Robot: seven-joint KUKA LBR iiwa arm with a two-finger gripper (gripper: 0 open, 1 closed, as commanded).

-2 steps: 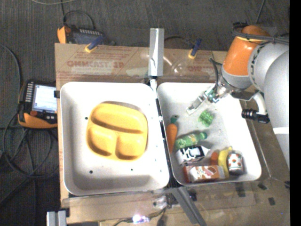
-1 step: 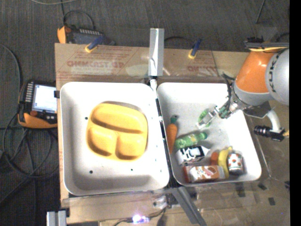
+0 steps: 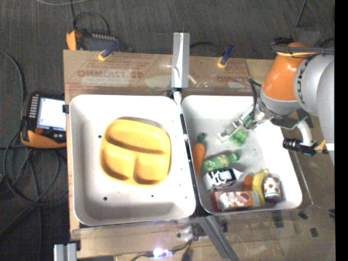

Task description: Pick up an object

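My gripper point(image 3: 235, 134) hangs low over the upper middle of the right bin point(image 3: 217, 105), reaching in from the orange-banded wrist at the right. A small green object point(image 3: 239, 139) lies right at its tip; whether it is gripped is unclear. Below it in the same bin lie an orange carrot point(image 3: 198, 155), a green bottle point(image 3: 221, 161), a black-and-white item point(image 3: 223, 176), a red-and-white packet point(image 3: 235, 200), a yellow bottle point(image 3: 259, 182) and a red-labelled can point(image 3: 272, 188).
The left bin point(image 3: 81, 124) holds a yellow divided tray point(image 3: 136, 151). A metal post point(image 3: 180, 58) stands behind the wall between the two bins. A handheld device point(image 3: 46, 118) lies off the bench at the left.
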